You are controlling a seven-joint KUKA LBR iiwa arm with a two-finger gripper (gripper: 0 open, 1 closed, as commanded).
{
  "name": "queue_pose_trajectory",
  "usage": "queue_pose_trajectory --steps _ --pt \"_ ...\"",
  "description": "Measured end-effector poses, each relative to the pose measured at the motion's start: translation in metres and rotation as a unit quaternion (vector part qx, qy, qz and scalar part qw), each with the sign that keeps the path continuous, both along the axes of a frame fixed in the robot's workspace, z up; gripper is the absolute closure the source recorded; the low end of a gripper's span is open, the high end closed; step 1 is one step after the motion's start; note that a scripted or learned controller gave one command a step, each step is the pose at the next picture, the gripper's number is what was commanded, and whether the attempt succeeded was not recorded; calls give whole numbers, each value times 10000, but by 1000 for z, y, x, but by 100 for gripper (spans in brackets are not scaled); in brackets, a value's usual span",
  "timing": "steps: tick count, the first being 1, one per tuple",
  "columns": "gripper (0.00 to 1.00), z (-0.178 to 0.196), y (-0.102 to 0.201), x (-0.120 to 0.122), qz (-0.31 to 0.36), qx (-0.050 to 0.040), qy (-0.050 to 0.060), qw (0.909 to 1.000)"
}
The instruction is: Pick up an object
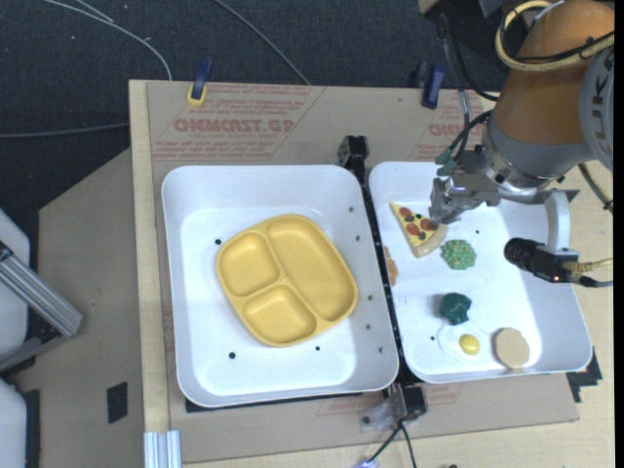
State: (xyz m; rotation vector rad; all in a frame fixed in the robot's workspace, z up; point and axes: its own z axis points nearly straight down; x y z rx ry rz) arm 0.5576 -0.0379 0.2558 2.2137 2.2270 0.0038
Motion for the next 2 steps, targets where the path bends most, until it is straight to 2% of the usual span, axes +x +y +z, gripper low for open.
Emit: queue_pose_trajectory --steps 1,2 --pt "100 1 54 3 -6 -1 2 10000" --pt "100 -11 110 19 -5 -1 1 10000"
